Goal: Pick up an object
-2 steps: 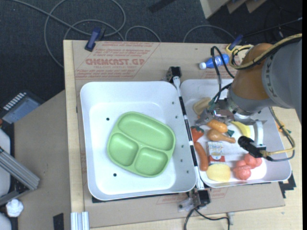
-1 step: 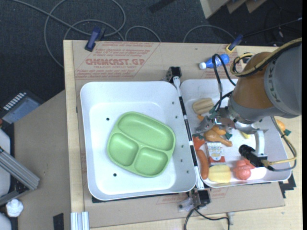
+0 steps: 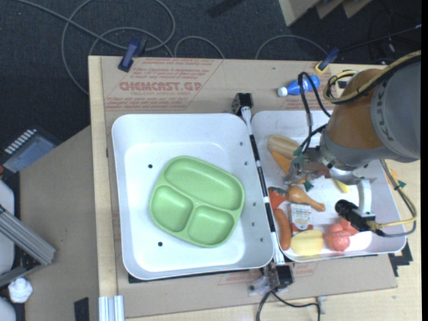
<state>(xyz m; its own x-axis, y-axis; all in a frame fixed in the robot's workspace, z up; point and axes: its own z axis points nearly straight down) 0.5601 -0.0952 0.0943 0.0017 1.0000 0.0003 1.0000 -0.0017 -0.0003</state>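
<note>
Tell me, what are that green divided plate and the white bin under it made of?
Green plate: probably moulded plastic, with a matte, even colour, soft rounded edges and three pressed compartments. White bin: likely thin plastic too, smooth and slightly glossy, with rounded corners and a raised rim. Neither can be confirmed by look alone.

One fixed camera looks down at a slant from above the table (image 3: 167,79), far enough to take in both bins: left bin (image 3: 127,179) and right bin (image 3: 281,120). The arm (image 3: 374,119) enters from the table's right edge.
</note>
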